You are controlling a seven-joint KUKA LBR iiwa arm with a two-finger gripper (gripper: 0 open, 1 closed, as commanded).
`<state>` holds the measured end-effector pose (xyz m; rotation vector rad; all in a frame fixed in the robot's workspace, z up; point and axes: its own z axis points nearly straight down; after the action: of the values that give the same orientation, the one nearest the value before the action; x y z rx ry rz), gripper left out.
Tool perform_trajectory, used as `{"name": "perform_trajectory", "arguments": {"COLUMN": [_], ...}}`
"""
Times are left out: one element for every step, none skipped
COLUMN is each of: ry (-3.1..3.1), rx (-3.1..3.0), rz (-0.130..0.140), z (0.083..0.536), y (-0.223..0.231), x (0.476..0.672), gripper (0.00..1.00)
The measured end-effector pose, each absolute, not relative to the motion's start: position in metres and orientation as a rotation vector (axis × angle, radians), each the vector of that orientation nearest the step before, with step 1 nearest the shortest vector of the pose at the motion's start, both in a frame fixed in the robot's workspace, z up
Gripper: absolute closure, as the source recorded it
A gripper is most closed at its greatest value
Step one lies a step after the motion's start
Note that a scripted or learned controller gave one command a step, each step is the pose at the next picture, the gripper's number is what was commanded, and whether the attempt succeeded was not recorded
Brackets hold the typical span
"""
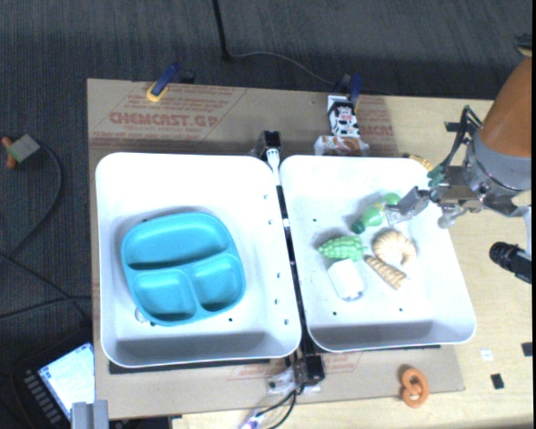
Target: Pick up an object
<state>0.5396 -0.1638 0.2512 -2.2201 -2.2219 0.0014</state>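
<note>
Two white bins side by side on the bench; the arm comes in from the right edge, grey wrist under the orange band, most of it cut off by the frame. Gripper sits over the upper right part of the right bin, pointing left toward the small pile of objects. Finger state: cannot tell, the tip is a blurry grey patch against the white wall, and nothing is visibly between the fingers. Just left of the gripper is a green toy, partly merged with a white bit beside it, shape hard to make out. Below-left of the gripper lies a tan shell-like toy, touching a striped brown stick under it. Further left sits a green ribbed toy, with a white block just below it, low contrast against the bin floor. Well to the left of the gripper, the left bin holds a blue divided tray. Beyond the bins' far edge, a small cow-print box stands near a blue clamp. An orange ring lies on the bench below the right bin.
</note>
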Motion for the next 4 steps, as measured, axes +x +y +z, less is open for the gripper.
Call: {"name": "perform_trajectory", "arguments": {"ry": [-2.22,-2.223,-2.225,-2.222], "rx": [-2.218,-2.22,-2.221,-2.218], "rz": [0.005,0.003,-0.001,0.001], "z": [0.105,0.116,0.188,0.225], "y": [-0.179,-0.179,-0.138,-0.071], "x": [0.602,0.603,0.609,0.543], "gripper": [0.0,1.0,1.0,1.0]}}
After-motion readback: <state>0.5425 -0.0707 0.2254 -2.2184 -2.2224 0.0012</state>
